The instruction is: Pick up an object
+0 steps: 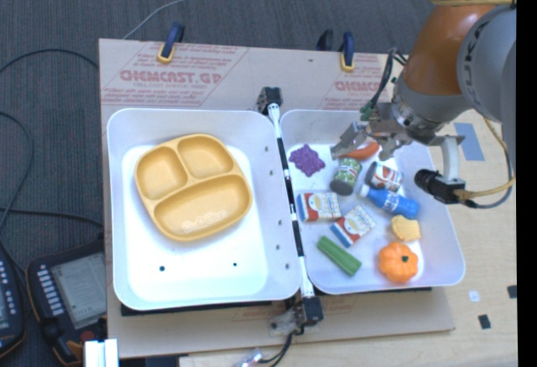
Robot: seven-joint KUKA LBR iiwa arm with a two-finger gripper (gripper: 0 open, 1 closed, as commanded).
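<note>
- The arm (pixel 457 46), grey with an orange band, enters from the upper right of the frame and bends down over the right bin (pixel 445 273).
- Its gripper (pixel 367 144) hangs low above the top part of that bin; whether the jaws stand wide or narrow I cannot tell, and nothing is clearly seen between them.
- An orange-red piece (pixel 362 151) lies directly under the gripper, partly hidden by it.
- Just below sits a small dark can (pixel 345 176) with a green label, and to its right a red-and-white pack (pixel 387 177).
- A purple bunch of grapes (pixel 307 159) lies at the bin's upper left, near the divider.
- Lower down are a carton (pixel 320 206), a striped packet (pixel 352 227), a blue bottle (pixel 393 202) and a yellow biscuit-like piece (pixel 406 228).
- At the lower edge of the bin lie a green stick (pixel 339 256) and an orange pumpkin (pixel 398 262).
- The left bin (pixel 134 290) holds a yellow divided plate (pixel 195 186), lying flat toward its upper half.
- Both bins sit side by side on the worktop (pixel 168 76), a board clamped at its far edge.
</note>
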